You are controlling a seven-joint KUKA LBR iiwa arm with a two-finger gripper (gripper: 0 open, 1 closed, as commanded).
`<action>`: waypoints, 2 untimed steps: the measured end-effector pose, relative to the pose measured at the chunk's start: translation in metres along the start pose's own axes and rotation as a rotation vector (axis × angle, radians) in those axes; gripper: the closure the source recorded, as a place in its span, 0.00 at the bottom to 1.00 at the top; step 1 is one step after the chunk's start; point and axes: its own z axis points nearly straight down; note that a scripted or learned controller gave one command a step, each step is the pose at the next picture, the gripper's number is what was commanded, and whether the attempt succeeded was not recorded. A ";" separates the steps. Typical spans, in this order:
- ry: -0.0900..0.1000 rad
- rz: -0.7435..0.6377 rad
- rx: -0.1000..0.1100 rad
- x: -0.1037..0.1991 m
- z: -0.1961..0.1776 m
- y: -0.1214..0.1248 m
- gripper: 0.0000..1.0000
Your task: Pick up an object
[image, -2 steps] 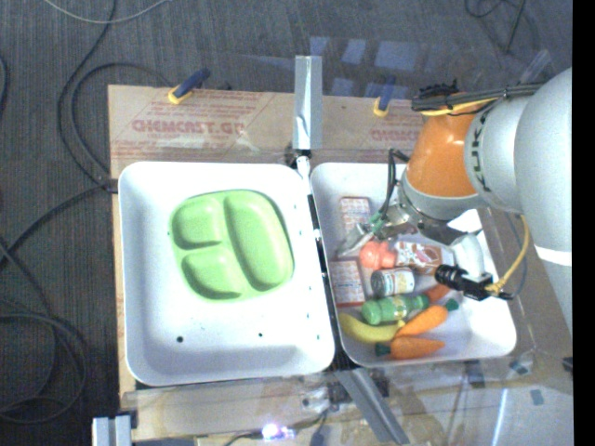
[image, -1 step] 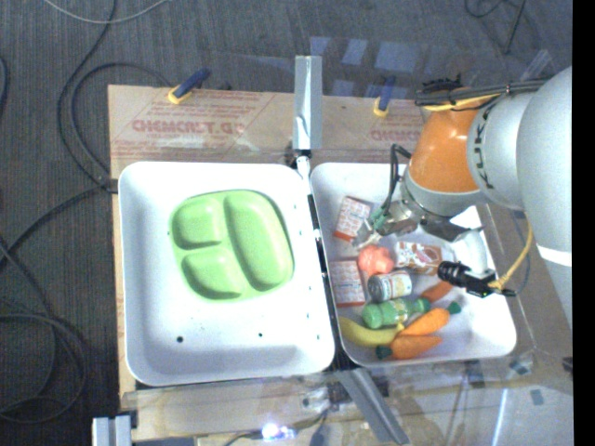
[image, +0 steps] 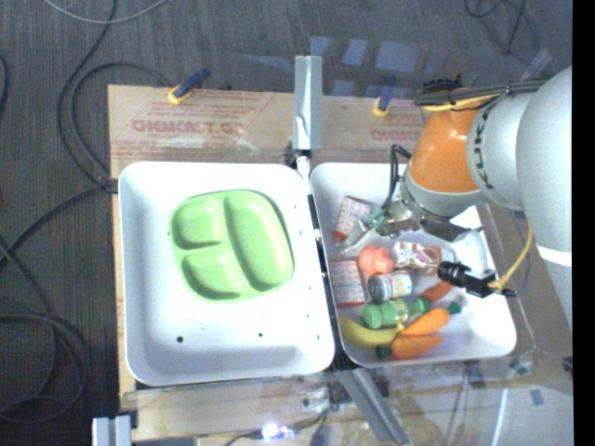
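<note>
My gripper (image: pixel 370 228) reaches down into the right bin (image: pixel 488 337), over its upper middle, below the orange band of the arm. Right under it lie a red-and-white packet (image: pixel 351 216) and a pink-red round fruit (image: pixel 376 259). Further down the bin are a small can (image: pixel 390 286), a green bottle (image: pixel 394 312), a yellow banana (image: pixel 361 333) and an orange carrot (image: pixel 420 324). A second red-and-white packet (image: pixel 348 282) lies flat by the bin's left wall. Nothing shows as lifted from the pile.
The left bin (image: pixel 149 342) holds a green divided plate (image: pixel 232 242). A white packet with red print (image: pixel 418 255) lies beside the fruit. The arm covers the right bin's upper right part. A metal post (image: pixel 303 100) stands behind the gap between the bins.
</note>
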 end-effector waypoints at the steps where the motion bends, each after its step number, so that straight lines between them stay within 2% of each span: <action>1: 0.001 -0.069 0.006 -0.047 0.003 0.039 0.00; 2: 0.002 -0.070 0.006 -0.046 -0.005 0.040 1.00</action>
